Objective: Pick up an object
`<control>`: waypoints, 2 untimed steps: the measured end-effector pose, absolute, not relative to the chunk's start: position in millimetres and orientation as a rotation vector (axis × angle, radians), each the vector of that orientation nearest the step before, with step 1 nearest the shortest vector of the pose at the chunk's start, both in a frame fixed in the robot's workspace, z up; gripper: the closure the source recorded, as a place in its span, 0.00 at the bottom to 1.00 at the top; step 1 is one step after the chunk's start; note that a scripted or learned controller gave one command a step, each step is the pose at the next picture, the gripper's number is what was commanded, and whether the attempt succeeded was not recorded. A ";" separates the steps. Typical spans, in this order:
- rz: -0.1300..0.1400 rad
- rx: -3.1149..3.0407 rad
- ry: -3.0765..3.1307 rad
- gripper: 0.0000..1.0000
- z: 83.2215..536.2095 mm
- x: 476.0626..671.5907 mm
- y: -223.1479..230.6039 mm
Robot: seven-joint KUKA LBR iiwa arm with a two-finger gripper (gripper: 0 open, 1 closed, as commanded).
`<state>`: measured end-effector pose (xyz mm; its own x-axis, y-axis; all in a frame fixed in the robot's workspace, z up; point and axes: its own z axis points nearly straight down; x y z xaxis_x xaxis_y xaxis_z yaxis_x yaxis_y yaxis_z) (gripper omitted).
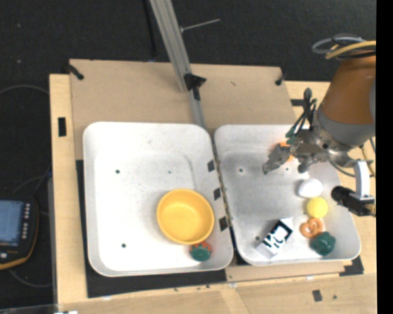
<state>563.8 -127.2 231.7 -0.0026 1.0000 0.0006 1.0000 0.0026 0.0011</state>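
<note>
- The claw (287,162) hangs over the upper middle of the right bin (249,195), at the end of the grey arm (347,103) with its orange band; its 2 fingers stand apart, 1 grey finger (273,163) slanting down to the left and the other (304,164) to its right; nothing sits between them.
- A small orange piece (283,145) shows just above the left finger; I cannot tell whether it is an object or part of the claw.
- Below and to the right of the claw lies a white egg-like object (309,189), close by but apart from it; its long axis runs roughly left to right.
- Further below that come a yellow ball (317,207), an orange ring-shaped piece (311,227) and a dark green object (324,243), in a close column.
- Below the claw, near the bin's front wall, lies a black and white box (275,237); its long axis runs diagonally, lower left to upper right.
- Far down to the left of the claw, in the left bin (118,156), sits a yellow bowl (185,216), upright, with a small green and red object (201,251) touching its lower edge.
- Both bins rest on the bench (242,84).
</note>
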 end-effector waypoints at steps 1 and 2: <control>0.003 2.219 2.222 0.00 231.9 563.9 -127.2; -0.007 2.225 2.222 0.00 171.6 555.9 -130.5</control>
<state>555.9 -130.5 171.6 0.0010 1.0000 -0.0010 1.0000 -0.0010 -0.0051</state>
